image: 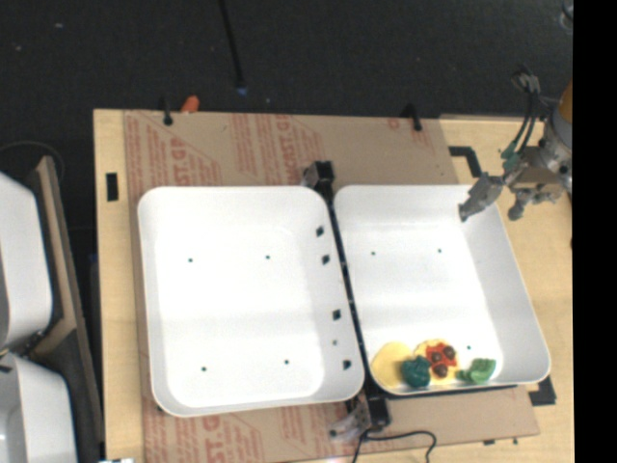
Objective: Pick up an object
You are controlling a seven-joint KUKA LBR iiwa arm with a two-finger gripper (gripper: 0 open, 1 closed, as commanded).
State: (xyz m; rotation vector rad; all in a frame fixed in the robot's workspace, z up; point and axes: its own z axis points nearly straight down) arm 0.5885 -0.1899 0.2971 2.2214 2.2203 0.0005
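you'll find the gripper (pixel 496 198) hanging over the far right corner of the right bin (pixel 424 278), at the rim, with the arm reaching in from the right edge of the bench (pixel 241 148). two dark fingers (pixel 476 201) point down and apart, so it looks open to a moderate spread, with nothing between them and nothing touched; that reads as a pose waiting above the bin, not a grasp. the things you could pick are all bunched in the near right corner of the same bin, well apart from the gripper: a pale yellow piece (pixel 388 363) lying flat, a teal lump (pixel 415 374) on its near side, a red object with dark spots (pixel 440 354) just beside that, and a small green piece (pixel 477 369) nearest the right wall. they sit touching or nearly so, pressed toward the near rim, probably because the bin floor lets loose things slide into a corner. that crowding makes a clean two-finger grab harder, since closing on one may nudge its neighbours or catch the wall. the left bin (pixel 231 297) holds none of these. the pick has not begun, and the gripper would need to cross the whole bin toward you first.
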